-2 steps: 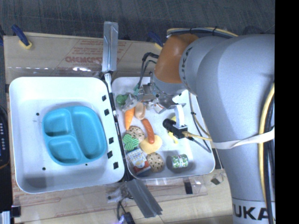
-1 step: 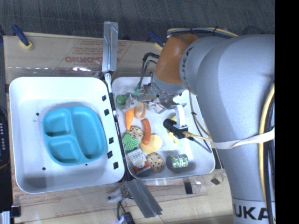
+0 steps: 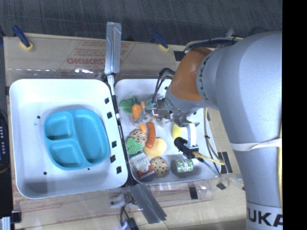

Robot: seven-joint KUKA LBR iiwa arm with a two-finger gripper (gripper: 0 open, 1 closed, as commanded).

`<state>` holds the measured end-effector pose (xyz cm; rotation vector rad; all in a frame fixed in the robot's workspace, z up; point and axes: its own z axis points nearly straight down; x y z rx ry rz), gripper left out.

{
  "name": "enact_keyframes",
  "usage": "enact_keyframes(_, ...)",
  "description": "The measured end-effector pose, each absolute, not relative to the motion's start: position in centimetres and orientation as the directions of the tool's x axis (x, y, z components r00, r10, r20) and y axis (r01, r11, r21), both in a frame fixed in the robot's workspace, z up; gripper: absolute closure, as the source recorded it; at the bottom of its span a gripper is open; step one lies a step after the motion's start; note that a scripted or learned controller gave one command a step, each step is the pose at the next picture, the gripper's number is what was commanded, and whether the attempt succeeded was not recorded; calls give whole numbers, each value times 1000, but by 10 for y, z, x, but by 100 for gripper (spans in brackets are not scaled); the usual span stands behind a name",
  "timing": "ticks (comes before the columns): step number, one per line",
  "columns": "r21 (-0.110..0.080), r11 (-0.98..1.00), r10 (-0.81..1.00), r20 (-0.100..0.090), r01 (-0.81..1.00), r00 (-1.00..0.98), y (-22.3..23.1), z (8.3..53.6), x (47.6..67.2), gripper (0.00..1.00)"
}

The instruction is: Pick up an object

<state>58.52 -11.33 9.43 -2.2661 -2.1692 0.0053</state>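
**Two bins, one crowded with toy food under the arm**

Two shallow white bins sit side by side on the surface. The left bin [image 3: 24, 104] carries a blue divided tray [image 3: 76, 139] with three compartments, lying near its middle. The right bin [image 3: 211, 172] holds a heap of small toy foods, packed toward its left wall and near edge.

In that heap, a green leafy piece [image 3: 127, 104] lies at the far left, with an orange carrot-like piece [image 3: 137, 111] just beside it. Below them an orange sausage shape [image 3: 151, 133] lies tilted, touching a round yellow piece [image 3: 156, 148]. A speckled cookie [image 3: 138, 136] rests to the left of the sausage, above a green striped piece [image 3: 134, 147]. Near the front edge are a small printed packet [image 3: 141, 163], a second cookie [image 3: 159, 166] and a green can lying on its side [image 3: 183, 166]. A yellow piece [image 3: 177, 130] shows partly under the arm's wrist.

The grey arm [image 3: 244, 99] enters from the right, its orange band [image 3: 188, 78] over the far half of the right bin. The end effector [image 3: 156, 109] hangs above the carrot and the sausage; whether it is open or closed I cannot tell, as the wrist hardware hides it. Nothing can be seen gripped. A black and yellow cable [image 3: 206, 158] runs from the wrist over the bin's right side.
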Motion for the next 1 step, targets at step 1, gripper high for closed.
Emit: enact_keyframes(1, -3, -108, 994, -1, 994, 108, -145, 92, 613, 0)
